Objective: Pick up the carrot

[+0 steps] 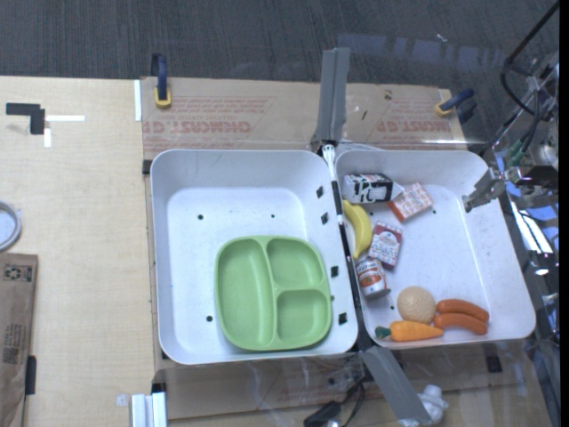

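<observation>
Carrot (414,331) lying at the near edge of the right bin (462,265).

It sits just beside a round bun (415,303) and the sausages (462,316). The tool (480,194) hangs over the bin's far right rim, well apart from it; whether it's wide or narrow, I cannot tell.

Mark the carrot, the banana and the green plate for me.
carrot (416,331), camera view, middle of its orange body.
banana (360,227), camera view, middle of its curve.
green plate (233,294), camera view, floor of its long left compartment.
</observation>
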